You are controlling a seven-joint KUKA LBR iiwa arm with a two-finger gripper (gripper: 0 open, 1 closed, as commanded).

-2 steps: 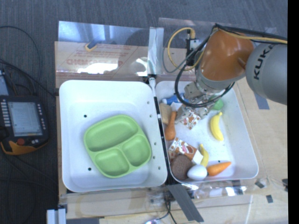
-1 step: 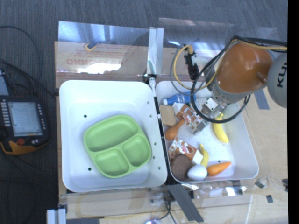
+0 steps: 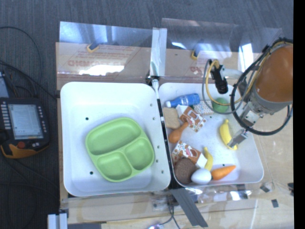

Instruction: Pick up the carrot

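The carrot (image 3: 223, 172) is shown at the lower right of the right bin (image 3: 252, 173), its long axis nearly horizontal, beside a white egg (image 3: 201, 176). The gripper (image 3: 237, 140) is seen above it in the frame, over a yellow banana (image 3: 225, 132); how the gripper is set cannot be told.

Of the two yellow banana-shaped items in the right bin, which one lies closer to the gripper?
The upper banana, right next to the gripper. The other yellow banana lies lower in the right bin, touching the carrot and white egg.
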